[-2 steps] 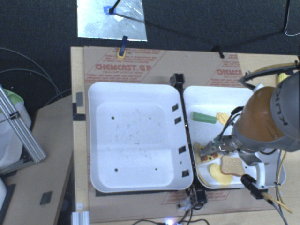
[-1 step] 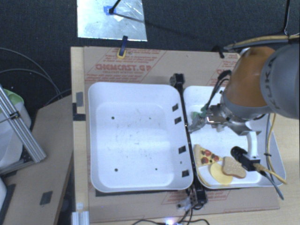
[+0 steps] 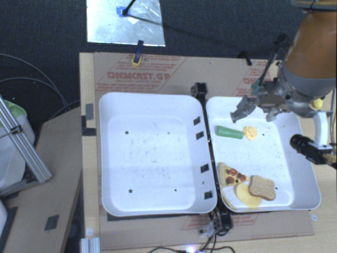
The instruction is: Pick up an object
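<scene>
In the right bin (image 3: 305,194), a green stick-shaped piece (image 3: 228,132) lies beside a small yellow lump (image 3: 250,133). Near the front of the bin are a toy pizza slice (image 3: 231,175), a slice of toast (image 3: 263,187) and a yellow disc (image 3: 245,195) partly under the toast. My gripper (image 3: 256,115) hangs over the far part of the right bin, just behind and above the green piece and the yellow lump. Its fingers are spread open with nothing between them.
The left bin (image 3: 152,152) sits beside the right one, with black clips along the shared divider (image 3: 208,157). A shiny metal sheet (image 3: 125,15) lies beyond the bench. The cardboard base (image 3: 147,73) surrounds both bins. Metal framing (image 3: 21,146) stands at the far left.
</scene>
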Tool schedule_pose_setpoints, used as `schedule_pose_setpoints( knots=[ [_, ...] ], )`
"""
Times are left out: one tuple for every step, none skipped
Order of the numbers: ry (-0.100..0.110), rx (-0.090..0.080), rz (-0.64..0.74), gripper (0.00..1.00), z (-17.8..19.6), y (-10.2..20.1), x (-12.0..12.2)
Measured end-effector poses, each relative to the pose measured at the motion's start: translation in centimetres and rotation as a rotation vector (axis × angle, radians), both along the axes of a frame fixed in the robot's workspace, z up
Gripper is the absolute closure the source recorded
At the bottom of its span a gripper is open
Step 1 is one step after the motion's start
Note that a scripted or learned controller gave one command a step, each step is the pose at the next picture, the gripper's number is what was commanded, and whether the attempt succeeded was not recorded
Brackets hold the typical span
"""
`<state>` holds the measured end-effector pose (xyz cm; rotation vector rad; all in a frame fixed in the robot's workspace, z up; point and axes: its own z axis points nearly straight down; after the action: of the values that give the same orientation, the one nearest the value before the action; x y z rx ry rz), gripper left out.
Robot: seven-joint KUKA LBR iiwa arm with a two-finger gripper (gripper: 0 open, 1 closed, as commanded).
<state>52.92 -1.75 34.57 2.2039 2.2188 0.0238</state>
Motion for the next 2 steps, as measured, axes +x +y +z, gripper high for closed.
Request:
schedule_pose_setpoints(
  knots=[
    [-0.002, 0.003, 0.003, 0.00, 17.2, 5.3, 0.6],
    [0.017, 0.004, 0.011, 0.00, 18.1, 16.7, -4.5]
  ],
)
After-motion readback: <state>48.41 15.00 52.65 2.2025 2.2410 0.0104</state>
